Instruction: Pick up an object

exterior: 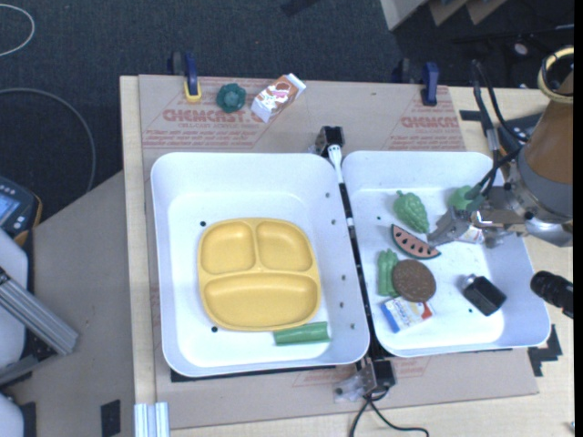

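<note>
We're looking down on two white bins, and the pick is not made yet as far as we can judge: nothing is lifted, everything lies on the bin floors. The left bin (173, 244) carries the big yellow divided tray (260, 273) with a green stick (301, 333) just at its lower edge, all of that well away from the fingers. The arm (551, 167) comes in from the right, orange band up, wrist bent down low over the right bin (428, 164), and the gripper (453, 227) points leftward into the cluster of toys. Its grey fingers (443, 230) are too blurred against the white for us to call; we cannot tell whether they are spread or closed, and we see nothing between them. Just beside the tips lies the watermelon slice (414, 242), the nearest candidate we'd say; the green leafy piece (412, 210) sits just above and left of them, the brown round cookie (414, 280) below, the small black block (484, 295) below and right. So the whole grasp and lift are left to do.
</note>
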Robot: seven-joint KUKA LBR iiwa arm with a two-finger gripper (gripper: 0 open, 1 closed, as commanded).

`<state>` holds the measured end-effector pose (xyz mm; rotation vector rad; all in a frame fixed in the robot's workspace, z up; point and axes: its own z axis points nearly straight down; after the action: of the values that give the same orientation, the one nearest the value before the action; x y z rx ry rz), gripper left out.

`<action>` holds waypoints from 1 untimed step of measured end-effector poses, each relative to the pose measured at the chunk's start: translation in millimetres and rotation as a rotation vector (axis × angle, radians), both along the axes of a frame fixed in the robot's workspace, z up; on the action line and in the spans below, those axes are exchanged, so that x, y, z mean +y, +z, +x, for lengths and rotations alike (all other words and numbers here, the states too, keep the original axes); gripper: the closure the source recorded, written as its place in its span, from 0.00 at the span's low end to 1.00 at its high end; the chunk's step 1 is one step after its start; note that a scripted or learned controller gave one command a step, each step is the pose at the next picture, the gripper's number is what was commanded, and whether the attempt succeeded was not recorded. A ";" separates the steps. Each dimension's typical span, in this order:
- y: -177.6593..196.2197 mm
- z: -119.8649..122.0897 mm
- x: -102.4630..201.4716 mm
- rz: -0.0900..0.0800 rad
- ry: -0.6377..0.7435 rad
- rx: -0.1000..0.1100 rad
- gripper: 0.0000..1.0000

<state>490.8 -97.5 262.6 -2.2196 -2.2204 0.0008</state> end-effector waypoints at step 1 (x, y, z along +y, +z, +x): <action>-139.5 -14.2 4.2 0.002 -0.002 0.010 0.00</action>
<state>476.6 -93.3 123.1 -2.2154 -2.2124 0.0094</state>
